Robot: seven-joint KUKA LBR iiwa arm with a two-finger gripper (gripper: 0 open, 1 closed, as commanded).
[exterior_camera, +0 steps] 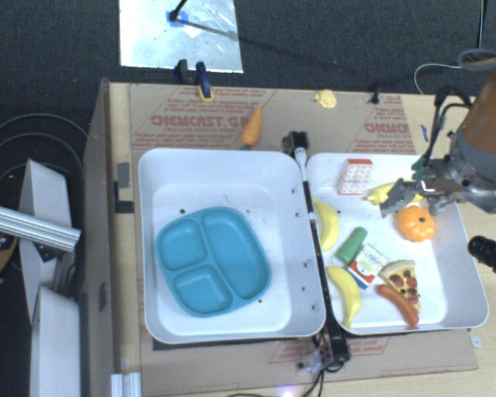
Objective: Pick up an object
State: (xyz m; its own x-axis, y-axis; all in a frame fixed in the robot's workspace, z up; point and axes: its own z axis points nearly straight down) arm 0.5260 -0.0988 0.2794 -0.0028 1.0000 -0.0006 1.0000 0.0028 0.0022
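Note:
My gripper point(407, 195) hangs over the upper right part of the right bin point(471, 292), with the arm coming in from the right edge. Just below it lies an orange fruit point(417, 224), and a small yellow piece point(379, 193) lies at its left side. Whether the gripper touches either one is unclear. Elsewhere in this bin lie a red and white box point(355, 174), two bananas point(326, 222) point(346, 293), a green cylinder point(351, 243), a pizza slice point(401, 276) and a red sausage point(398, 303).
The left bin point(174, 172) holds a blue divided plate point(211, 259). An orange carrot point(250, 126) and a small yellow item point(326, 99) lie on the cardboard behind the bins. A black clamp point(298, 145) sits where the bins meet.

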